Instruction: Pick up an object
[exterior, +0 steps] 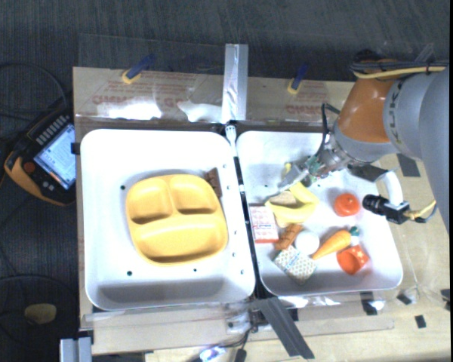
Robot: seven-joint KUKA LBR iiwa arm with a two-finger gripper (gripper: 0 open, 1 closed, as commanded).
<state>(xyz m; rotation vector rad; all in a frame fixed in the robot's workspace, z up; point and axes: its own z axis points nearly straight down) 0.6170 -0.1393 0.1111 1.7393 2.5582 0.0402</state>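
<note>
- Camera view: arm enters from the right. The gripper (302, 170) is low over the right bin (389, 277), toward its far edge, just beyond the pile.
- Tool state: cannot tell. Fingertips are small and blurred against the clutter, and nothing is clearly seen clamped.
- Candidate objects all sit in the right bin. Yellow banana-like piece (296, 206) is nearest the tool, mid-bin, just on its near side.
- Small red tomato (346, 204) stands apart toward the right edge. Carrot (334, 242) and red pepper-like piece (352, 259) lie near the near-right corner.
- White egg-like ball (306, 241) and patterned block (295, 265) crowd the near edge. A red-and-white packet (262, 225) lies against the left wall.
- Left bin (98, 277) holds a yellow divided tray (177, 217), well apart from the tool.
- Judgement: step in hand is the descent onto the yellow piece.
- To do it well: straddle its narrow width, not its length; settle before closing.
- Risk: neighbours touch it, so a skewed approach may nudge the pile or pinch two items.
- Lift straight up; a curved skin may slip.
</note>
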